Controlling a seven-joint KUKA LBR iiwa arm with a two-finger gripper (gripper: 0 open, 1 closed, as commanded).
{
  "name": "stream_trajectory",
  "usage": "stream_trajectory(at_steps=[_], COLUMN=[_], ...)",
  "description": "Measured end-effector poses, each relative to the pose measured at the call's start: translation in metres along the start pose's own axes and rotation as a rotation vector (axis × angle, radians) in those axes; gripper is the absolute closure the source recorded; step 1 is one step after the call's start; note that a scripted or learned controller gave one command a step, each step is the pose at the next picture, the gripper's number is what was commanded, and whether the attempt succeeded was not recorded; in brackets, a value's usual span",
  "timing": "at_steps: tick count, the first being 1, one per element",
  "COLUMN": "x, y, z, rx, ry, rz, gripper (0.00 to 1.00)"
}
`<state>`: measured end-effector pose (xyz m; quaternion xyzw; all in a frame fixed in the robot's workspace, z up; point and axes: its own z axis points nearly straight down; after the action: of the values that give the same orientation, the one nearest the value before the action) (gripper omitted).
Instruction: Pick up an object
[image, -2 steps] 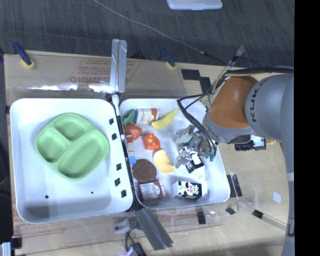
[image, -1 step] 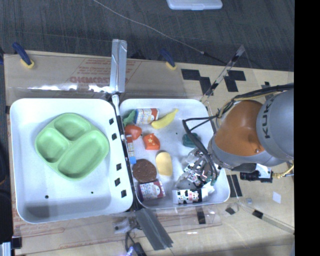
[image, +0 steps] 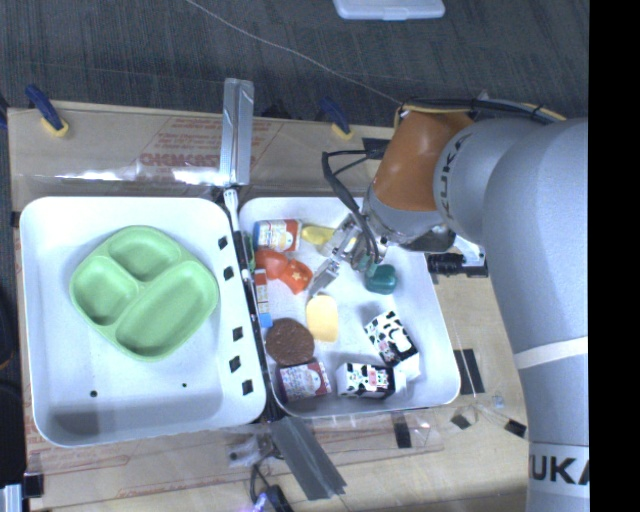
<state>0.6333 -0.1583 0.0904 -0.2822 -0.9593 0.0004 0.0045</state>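
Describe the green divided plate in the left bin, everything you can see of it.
The green plate is pale green and looks like smooth moulded plastic with a soft sheen. It has a rounded outline and three hollows set apart by raised ridges: one at the upper middle, one at the left, and a longer one along the lower right. Nothing lies in the hollows. It lies flat, right side up, on the floor of the left bin, toward the upper left of that floor. Only the bin touches it.
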Motion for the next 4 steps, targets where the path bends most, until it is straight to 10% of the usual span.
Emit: stream_trajectory(at_steps=[1,2,3,4], x=[0.020,0.019,0.020,0.051], y=[-0.072,-0.071,-0.070,-0.083], z=[-0.002,-0.013,-0.013,-0.007], rx=[-0.007,-0.006,-0.007,-0.018], ry=[-0.008,-0.011,-0.007,-0.012], rz=[0.101,0.095,0.093,0.231], gripper=[0.00,1.00,0.00,0.00])
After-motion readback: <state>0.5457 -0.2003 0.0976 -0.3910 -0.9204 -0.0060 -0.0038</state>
